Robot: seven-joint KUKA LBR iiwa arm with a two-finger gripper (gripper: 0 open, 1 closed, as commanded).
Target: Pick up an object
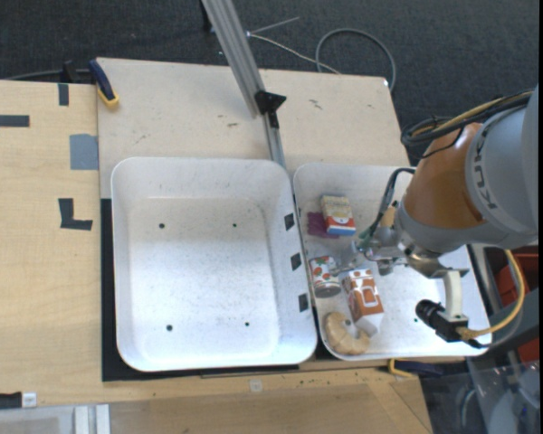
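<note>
Two bins side by side on the desk (36,242): left bin (131,242), right bin (403,337). In the right bin, a small box (338,215) at the back, a can (325,277) in front of it, a carton (365,298) just right of the can, and a pastry (346,334) at the front rim. The arm (471,188) reaches in from the right, with the hand (373,259) low over the bin, just behind the carton.

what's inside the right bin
The right bin holds a small carton with a blue stripe, a crumpled wrapper, an orange and white carton and a tan pastry-like piece. The arm covers its right part.
</note>
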